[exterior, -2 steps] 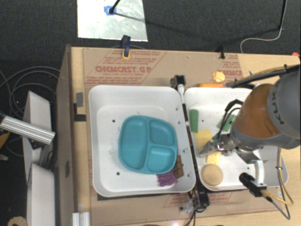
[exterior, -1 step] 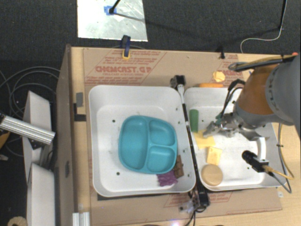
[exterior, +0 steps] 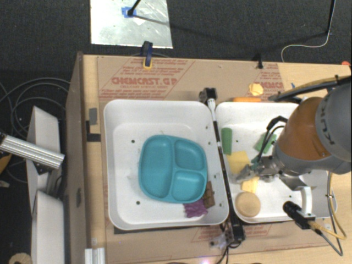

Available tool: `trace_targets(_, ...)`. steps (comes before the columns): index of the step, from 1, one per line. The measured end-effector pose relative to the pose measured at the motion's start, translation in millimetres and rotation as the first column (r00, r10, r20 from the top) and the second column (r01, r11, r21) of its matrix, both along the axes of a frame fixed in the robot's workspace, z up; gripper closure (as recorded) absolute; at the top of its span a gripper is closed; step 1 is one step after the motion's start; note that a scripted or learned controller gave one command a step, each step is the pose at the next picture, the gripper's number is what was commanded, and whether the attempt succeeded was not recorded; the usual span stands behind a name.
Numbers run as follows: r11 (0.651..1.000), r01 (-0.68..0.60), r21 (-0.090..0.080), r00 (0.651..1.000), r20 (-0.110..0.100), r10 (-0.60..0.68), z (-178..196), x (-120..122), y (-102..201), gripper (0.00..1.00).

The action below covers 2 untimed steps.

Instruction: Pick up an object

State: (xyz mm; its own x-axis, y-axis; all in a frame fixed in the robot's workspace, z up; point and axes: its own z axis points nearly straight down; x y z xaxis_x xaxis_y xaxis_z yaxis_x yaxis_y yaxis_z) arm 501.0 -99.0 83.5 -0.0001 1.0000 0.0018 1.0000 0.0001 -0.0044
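Observation:
My gripper [exterior: 248, 173] hangs low over the left half of the right bin [exterior: 250, 110], at the end of the grey and orange arm reaching in from the right. It is just right of a pale yellow block [exterior: 237, 161] and right above a small yellow piece [exterior: 249, 186]. A tan round object [exterior: 248, 204] lies in front of it near the bin's front wall. A green stick [exterior: 226, 140] lies along the bin's left wall. A second green item [exterior: 263, 142] is partly hidden behind the arm's cable.
The left bin [exterior: 124, 120] bears a teal divided plate [exterior: 172, 168], with a purple lump [exterior: 193, 209] and a brown piece [exterior: 209, 196] at its front right corner. An orange item [exterior: 246, 99] lies on the right bin's far rim. The divider between the bins is close on the gripper's left.

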Motion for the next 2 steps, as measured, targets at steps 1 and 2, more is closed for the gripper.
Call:
trace_targets(1,1.000,-0.006,-0.005,1.000,0.015,0.006,2.2,91.9,-23.9,0.00)
trace_targets(2,1.000,0.000,-0.006,1.000,0.012,0.000,47.6,106.7,-60.3,0.00)
